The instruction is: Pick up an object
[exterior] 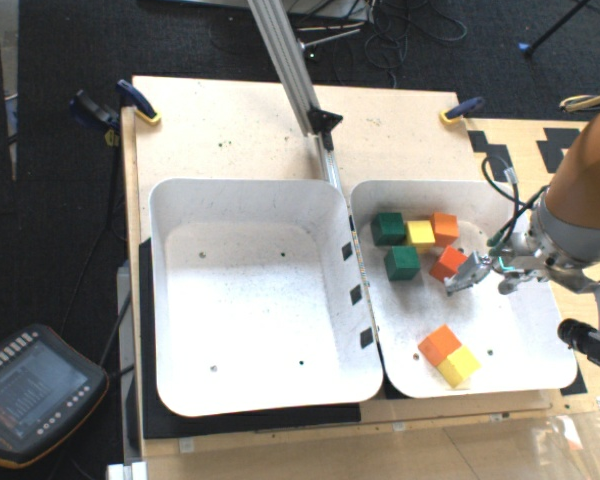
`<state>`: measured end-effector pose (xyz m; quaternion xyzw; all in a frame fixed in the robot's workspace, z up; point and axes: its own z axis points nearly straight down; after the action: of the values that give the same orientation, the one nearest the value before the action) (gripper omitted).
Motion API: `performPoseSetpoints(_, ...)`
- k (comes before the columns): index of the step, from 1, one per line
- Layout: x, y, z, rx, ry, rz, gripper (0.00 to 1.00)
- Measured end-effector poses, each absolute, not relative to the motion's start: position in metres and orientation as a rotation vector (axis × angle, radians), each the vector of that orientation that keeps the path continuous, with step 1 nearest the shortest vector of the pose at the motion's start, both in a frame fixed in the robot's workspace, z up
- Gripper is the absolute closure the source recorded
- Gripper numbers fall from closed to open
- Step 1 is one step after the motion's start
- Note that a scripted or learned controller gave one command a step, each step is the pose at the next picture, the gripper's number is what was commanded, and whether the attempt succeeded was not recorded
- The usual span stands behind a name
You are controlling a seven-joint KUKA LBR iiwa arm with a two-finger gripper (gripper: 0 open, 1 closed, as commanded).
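Several coloured blocks lie in the right bin [540, 353]. Near its back are a green block [387, 228], a yellow block [421, 232] and an orange block [445, 227]. In front of them sit a second green block [402, 262] and a red-orange block [446, 263]. Another orange block [439, 344] and a yellow block [459, 366] rest together near the front. My gripper [467, 273] reaches in from the right, low in the bin, right beside the red-orange block's right side. I cannot make out whether it touches that block.
The left bin [250, 298] stands beside the right one, sharing a middle wall. A metal bar [290, 58] slants in from the back to the bins' junction. Clamps [140, 103] hold the board's corners. A pendant [25, 393] lies at the lower left.
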<state>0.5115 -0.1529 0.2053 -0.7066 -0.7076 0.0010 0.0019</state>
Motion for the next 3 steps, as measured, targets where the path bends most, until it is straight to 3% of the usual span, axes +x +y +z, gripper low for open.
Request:
performPoseSetpoints(1, 0.512, -0.153, 0.207, -2.221, -2.222, 0.000, 0.00)
performPoseSetpoints(3, 0.521, -0.166, 0.104, -2.219, -2.216, 0.005, 0.00)
